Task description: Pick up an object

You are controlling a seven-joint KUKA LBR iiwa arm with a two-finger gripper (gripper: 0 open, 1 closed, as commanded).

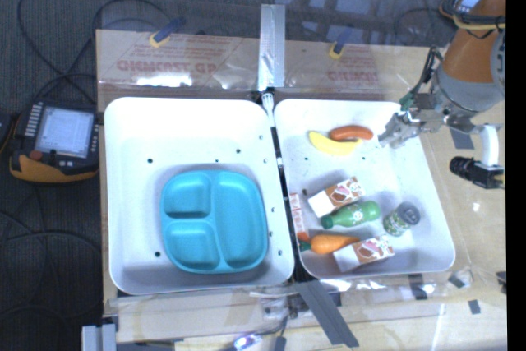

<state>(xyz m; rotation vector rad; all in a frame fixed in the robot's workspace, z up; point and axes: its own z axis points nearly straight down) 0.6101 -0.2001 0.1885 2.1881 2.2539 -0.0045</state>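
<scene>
Approaching is the step in hand: the gripper (400,129) hangs over the right bin (436,201) near its 2 o'clock corner, holding nothing; finger spread cannot be told. Nearest candidates, the banana (333,144) and sausage (351,132), lie touching at its 9 o'clock. Next move calls for descent with sideways travel. Bin wall is close at 3 o'clock; open floor lies toward 6 o'clock.
</scene>
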